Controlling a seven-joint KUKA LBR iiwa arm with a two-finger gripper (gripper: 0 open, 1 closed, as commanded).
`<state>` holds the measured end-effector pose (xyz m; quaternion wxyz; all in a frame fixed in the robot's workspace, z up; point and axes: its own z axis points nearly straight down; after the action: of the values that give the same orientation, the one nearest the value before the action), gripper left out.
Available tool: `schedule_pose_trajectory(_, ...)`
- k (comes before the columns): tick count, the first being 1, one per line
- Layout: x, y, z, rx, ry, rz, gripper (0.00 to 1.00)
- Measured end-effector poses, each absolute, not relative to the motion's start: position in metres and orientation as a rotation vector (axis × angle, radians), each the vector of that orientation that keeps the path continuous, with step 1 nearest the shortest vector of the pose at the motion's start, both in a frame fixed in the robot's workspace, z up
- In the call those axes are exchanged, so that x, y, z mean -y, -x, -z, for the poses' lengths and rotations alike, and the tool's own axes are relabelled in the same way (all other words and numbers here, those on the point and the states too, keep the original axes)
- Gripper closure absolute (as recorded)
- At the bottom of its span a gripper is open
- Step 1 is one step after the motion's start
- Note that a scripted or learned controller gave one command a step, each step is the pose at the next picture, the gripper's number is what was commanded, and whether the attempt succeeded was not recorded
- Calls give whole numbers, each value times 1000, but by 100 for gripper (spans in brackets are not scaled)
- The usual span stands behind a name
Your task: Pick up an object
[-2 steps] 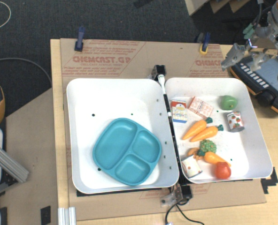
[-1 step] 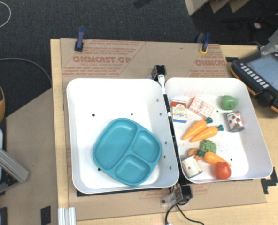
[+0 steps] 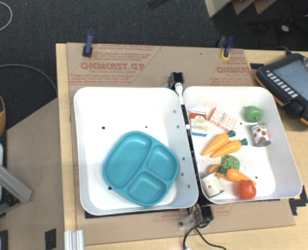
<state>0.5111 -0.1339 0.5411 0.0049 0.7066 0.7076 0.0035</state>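
Toy foods (image 3: 227,147) clustered in right bin (image 3: 286,155), teal tray (image 3: 141,167) in left bin (image 3: 89,139)

Cardboard-topped desk (image 3: 143,61) with blue clamp (image 3: 88,42) and yellow clamp (image 3: 226,47) on its far edge, black teach pendant (image 3: 291,85) at right, dark carpet floor (image 3: 65,9) beyond.

arm pose, wrist angle, claw state: can't tell frm this cam view.

Bright, even overhead light — slightly soft.
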Motion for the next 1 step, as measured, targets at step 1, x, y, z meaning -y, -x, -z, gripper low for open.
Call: schedule_pose_trajectory(1, 134, -514, -547, -2217, -2215, -4, 100)
